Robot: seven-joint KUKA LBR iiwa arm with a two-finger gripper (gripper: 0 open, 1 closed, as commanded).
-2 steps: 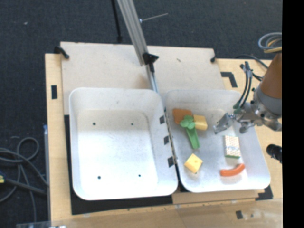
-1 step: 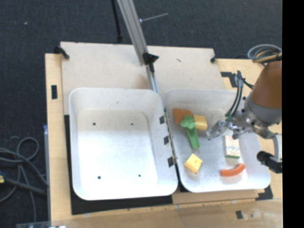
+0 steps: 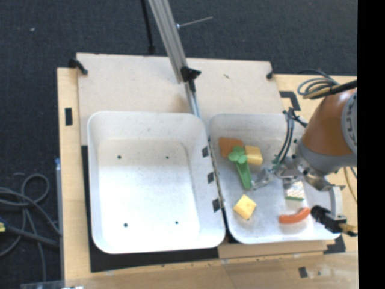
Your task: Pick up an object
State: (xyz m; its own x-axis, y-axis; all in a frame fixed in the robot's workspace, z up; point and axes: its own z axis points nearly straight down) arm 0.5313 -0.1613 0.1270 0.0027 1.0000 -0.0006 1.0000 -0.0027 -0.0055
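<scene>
The right bin (image 3: 240,236) holds several small items. An orange piece (image 3: 227,144) lies at its back left, with a yellow block (image 3: 254,155) beside it. A green toy (image 3: 242,166) runs from those two toward the bin's middle. A yellow wedge (image 3: 245,207) sits nearer the front. An orange-red stick (image 3: 294,217) lies at the front right, and a white and green patterned piece (image 3: 295,191) rests just behind it. My gripper (image 3: 262,180) hangs low over the bin's middle, right beside the green toy's near end. Nothing shows held in it.
The left bin (image 3: 96,161) stands next to the right one, sharing a raised rim. A slanted metal pole (image 3: 171,35) rises behind the bins. The grey arm with its orange band (image 3: 329,128) covers the right bin's right side. Cables (image 3: 313,86) lie at the back right.
</scene>
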